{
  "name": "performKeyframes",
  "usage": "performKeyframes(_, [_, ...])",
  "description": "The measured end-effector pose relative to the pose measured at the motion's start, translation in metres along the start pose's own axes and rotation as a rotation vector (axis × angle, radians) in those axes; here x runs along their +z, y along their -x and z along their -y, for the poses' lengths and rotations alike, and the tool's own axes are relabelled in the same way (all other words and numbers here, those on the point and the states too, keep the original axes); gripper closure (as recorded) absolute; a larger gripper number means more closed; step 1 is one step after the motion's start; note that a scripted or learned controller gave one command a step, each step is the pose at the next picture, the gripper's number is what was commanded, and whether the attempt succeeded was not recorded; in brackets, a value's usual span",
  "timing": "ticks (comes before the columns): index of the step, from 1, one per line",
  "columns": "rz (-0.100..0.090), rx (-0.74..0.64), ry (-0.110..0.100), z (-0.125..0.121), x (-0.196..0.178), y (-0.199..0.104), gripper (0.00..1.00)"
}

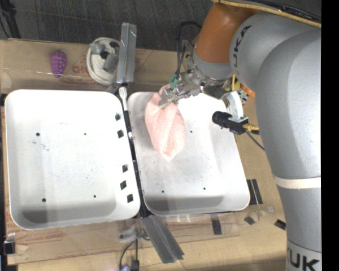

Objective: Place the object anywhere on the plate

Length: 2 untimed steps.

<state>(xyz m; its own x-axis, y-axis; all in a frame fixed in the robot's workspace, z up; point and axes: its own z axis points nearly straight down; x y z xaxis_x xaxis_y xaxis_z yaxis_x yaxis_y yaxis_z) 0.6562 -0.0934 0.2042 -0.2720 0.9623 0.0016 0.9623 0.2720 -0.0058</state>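
A soft pale pink object (165, 129), cloth-like and elongated, hangs over the back left part of the right white bin (217, 174). Its top end is pinched between the fingers of my gripper (168, 96), which reaches down from the grey arm with the orange band (220, 35). The lower end of the pink object points toward the bin's middle; whether it touches the bin floor I cannot tell.
The left white bin (62, 157) lies beside the right one, with a row of black clips (124, 162) along the divide. On the bench behind are a purple grape-like item (58, 62), a white coiled cable (103, 60) and a grey upright bracket (126, 52).
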Motion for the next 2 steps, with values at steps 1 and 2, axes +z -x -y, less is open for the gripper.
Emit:
performKeyframes(1, [0.002, -0.007, 0.004, -0.001, -0.027, -0.001, 1.0])
performKeyframes(2, [0.0, -0.415, 0.0, -0.011, -0.02, -0.054, 1.0])
